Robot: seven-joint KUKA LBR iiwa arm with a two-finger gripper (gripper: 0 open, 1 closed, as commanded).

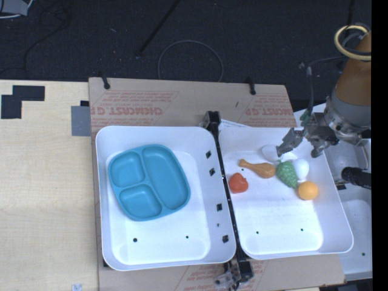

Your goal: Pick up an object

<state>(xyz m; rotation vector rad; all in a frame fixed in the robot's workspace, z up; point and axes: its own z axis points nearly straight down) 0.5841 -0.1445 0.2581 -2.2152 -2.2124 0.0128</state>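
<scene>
Green toy (287,174) just below gripper (301,144).

Arm: grey arm with orange band (350,90), reaching in from the right.
Gripper: two-finger metal gripper (301,145), fingers spread apart, holding nothing, low over the right bin's far edge.

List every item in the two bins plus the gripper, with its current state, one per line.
blue divided plate: flat in the left bin, compartments bare.
drumstick: lying in the right bin.
red toy: resting near the divider.
green toy: lying against a white egg.
orange ball: resting loose.
gripper: open, above the right bin's far side, holding nothing.
</scene>
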